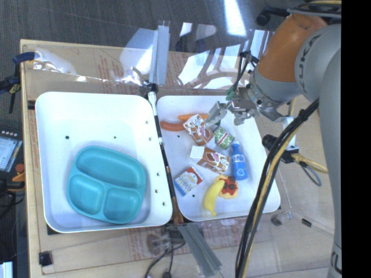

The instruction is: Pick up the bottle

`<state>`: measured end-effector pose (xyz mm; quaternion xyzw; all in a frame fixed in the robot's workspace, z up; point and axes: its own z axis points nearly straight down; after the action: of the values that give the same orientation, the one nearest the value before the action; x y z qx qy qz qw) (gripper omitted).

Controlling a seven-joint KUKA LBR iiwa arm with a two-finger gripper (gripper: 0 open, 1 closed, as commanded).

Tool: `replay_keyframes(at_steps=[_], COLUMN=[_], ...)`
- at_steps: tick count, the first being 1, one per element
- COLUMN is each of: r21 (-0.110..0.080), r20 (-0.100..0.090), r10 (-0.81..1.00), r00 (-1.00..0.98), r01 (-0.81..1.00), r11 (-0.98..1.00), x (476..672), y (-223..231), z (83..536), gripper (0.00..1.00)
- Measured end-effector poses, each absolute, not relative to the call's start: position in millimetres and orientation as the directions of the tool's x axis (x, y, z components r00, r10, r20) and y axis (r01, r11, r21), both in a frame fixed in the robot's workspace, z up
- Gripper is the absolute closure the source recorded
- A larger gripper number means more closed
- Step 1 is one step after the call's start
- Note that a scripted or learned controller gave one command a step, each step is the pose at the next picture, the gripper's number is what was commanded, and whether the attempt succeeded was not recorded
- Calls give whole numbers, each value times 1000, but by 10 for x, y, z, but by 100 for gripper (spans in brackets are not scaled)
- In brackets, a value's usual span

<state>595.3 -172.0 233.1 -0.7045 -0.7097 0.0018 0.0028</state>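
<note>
A: Bottle?

B: Blue bottle [238,162], right bin [264,141], toward its right side. Lying flat among the clutter.

A: Relative to the gripper?

B: Gripper [219,113] sits above the bin's upper middle. Bottle is nearer the camera and a bit right of it, near but apart. Nothing between the fingers.

A: Fingers apart or together?

B: Slightly apart, as far as I can tell. They hover over a green packet [222,138] and a red packet [199,130].

A: Bottle's axis?

B: Long axis runs roughly up-down in the view, slight tilt. The top end points toward the gripper, the wider base toward the bin's near edge.

A: Neighbours?

B: Snack pack [215,161] just left of it, banana [213,194] below-left, carrot [171,125] further left. Teal tray [106,183] in the left bin [52,114].
</note>
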Motion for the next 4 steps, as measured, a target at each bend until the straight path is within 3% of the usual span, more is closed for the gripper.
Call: replay_keyframes(at_steps=[1,2,3,4], r21=[13,-5,-24,-5], r20=[-5,2,8,0], r10=[990,998,996,994], r00=[-139,-67,-91,-108], r01=[990,998,996,994], r11=[139,67,91,108], x=[6136,5244,6466,6523], y=[-2038,-2101,-2118,-1363], z=[1201,904,933,911], gripper=[0,0,0,0])
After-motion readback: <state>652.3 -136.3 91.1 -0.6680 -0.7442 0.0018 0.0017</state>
